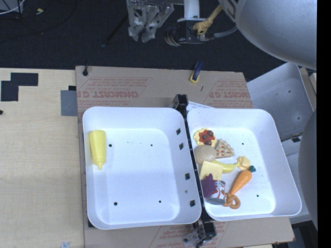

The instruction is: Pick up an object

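The left bin held a yellow mustard bottle at its left wall, the right bin beside it held a carrot among toy foods, and the gripper hung released beyond the left bin's far edge.

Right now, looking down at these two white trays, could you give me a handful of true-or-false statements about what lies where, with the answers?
1. The yellow bottle lies alone in the left tray. True.
2. The carrot lies in the left tray. False: it lies in the right tray.
3. The tool hangs high above the bench, away from the toys. True.
4. The pizza slice is between the tool's fingers. False: it lies in the right tray.
5. The purple toy lies near the wall dividing the trays. True.
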Available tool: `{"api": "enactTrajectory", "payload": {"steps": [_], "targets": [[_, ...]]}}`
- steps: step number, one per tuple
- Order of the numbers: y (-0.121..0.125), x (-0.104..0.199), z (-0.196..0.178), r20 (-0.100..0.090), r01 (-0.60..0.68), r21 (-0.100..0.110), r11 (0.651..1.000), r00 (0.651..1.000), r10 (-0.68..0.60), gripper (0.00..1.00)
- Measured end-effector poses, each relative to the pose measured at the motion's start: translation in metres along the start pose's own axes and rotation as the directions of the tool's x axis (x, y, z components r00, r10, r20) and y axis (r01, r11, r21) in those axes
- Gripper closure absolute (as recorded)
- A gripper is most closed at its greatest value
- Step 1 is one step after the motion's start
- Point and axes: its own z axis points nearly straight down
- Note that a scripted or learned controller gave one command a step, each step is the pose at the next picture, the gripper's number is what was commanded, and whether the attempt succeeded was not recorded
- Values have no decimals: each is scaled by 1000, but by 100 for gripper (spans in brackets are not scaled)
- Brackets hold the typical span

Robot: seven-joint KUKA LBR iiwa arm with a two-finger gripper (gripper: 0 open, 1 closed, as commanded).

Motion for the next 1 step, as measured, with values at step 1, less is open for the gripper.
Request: {"api": "enactTrajectory", "payload": {"steps": [1], "targets": [[-2, -1, 137, 9, -6, 24, 1000, 1000, 6, 100]]}}
